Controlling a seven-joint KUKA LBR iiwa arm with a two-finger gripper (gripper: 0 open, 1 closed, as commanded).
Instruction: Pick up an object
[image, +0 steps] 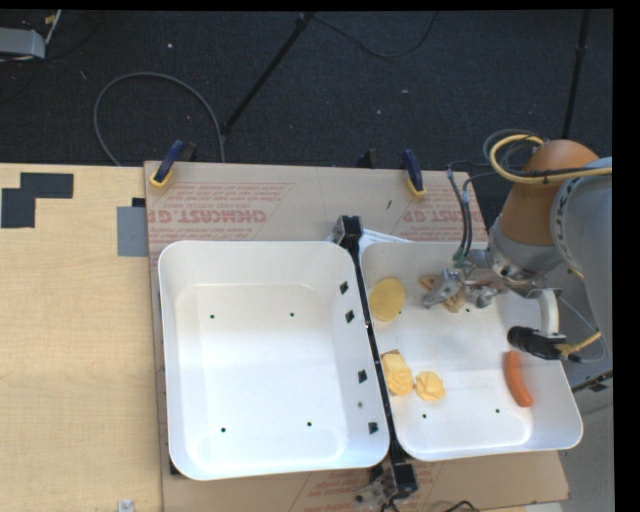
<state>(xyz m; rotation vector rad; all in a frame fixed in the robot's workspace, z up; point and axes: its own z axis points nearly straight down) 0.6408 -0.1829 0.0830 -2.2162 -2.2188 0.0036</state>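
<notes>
Low over the right bin (560, 430), near its far edge, the gripper (447, 292) is seen, reached in from the right. Whether anything is clamped cannot be told. Just left of it a yellow disc (387, 298) is lying by the divider. Nearer the camera, two yellow pieces (412, 379) are set together. Right and nearer, a sausage (517, 379) is lying apart. Left bin (200, 450) is beyond the divider.
</notes>
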